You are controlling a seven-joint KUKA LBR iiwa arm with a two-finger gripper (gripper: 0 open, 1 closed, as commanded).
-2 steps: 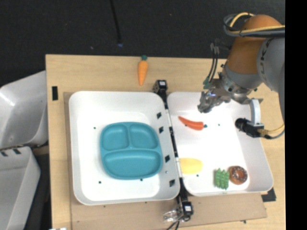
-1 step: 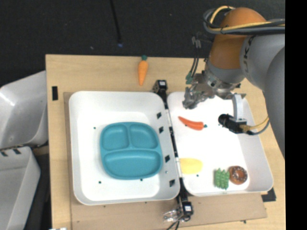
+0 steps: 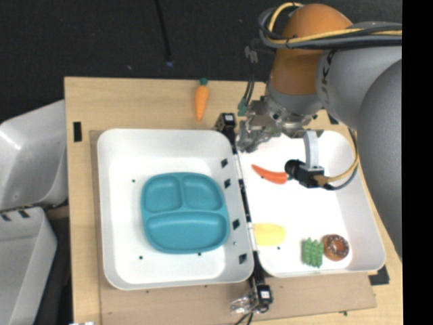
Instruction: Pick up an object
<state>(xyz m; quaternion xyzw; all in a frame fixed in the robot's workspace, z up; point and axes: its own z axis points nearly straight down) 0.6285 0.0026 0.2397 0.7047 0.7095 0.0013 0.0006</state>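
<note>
My gripper (image 3: 252, 137) hangs over the far left corner of the right bin (image 3: 352, 202), below the orange wrist band. A red chili pepper (image 3: 270, 175) lies in that bin just in front of the gripper, apart from it. Nearer the front lie a yellow lemon-shaped piece (image 3: 269, 233), a green leafy piece (image 3: 312, 252) and a brown donut (image 3: 335, 247). An orange carrot (image 3: 201, 99) rests on the bench behind the left bin.
The left bin (image 3: 115, 181) holds a teal divided plate (image 3: 184, 212). Black clips line the wall between the two bins. A black cable part (image 3: 303, 172) dangles from the arm beside the chili. The grey arm covers the right bin's far right side.
</note>
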